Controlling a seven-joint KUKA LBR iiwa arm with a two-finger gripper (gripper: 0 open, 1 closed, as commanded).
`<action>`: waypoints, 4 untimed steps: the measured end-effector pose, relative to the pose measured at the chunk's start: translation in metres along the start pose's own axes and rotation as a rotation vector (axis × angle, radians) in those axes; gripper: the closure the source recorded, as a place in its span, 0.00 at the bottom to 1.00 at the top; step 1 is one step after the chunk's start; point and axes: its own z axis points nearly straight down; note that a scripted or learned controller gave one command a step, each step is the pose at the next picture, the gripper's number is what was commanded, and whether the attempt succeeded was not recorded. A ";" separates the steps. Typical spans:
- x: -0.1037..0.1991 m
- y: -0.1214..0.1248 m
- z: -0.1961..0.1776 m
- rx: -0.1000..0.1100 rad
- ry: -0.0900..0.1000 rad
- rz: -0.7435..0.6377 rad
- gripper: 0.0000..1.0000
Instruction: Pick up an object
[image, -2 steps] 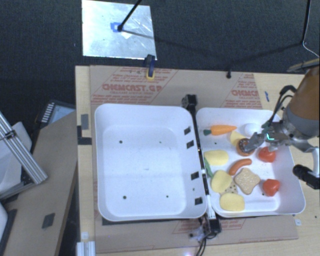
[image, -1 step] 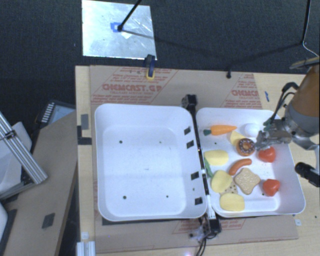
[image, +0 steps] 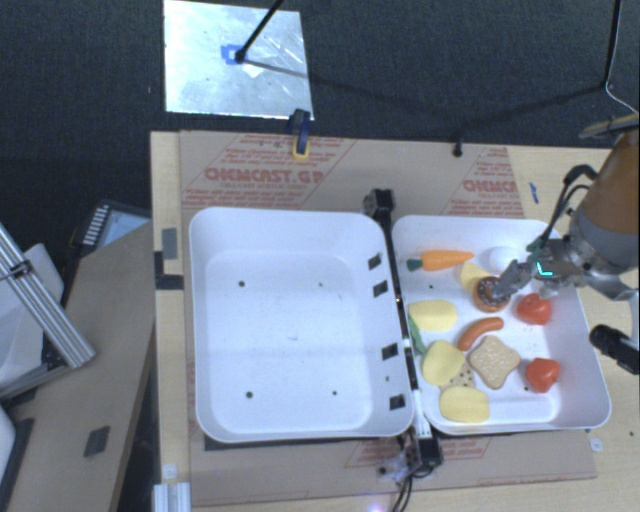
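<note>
The right bin (image: 585, 405) holds several toy foods: an orange carrot (image: 440, 260), a white egg (image: 497, 258), a brown round piece (image: 489, 292), a red tomato (image: 533, 308), a sausage (image: 480, 330), a slice of toast (image: 494, 360), a red pepper (image: 542, 373) and yellow pieces (image: 432, 315). My gripper (image: 512, 276) hangs low over the upper right part of this bin. It is just above and right of the brown round piece, between the egg and the tomato. Nothing can be seen held in it.
The left bin (image: 290, 320) lies beside the right one, with black clips (image: 385, 290) along the shared wall. The grey arm (image: 610, 230) comes in from the right. A blue and yellow clamp (image: 300, 135) stands at the bench's far edge.
</note>
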 end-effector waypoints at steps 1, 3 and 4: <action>0.000 0.001 -0.011 -0.004 0.000 -0.002 1.00; 0.043 0.024 -0.313 -0.016 -0.002 -0.007 1.00; 0.031 0.090 -0.324 -0.001 -0.002 -0.002 1.00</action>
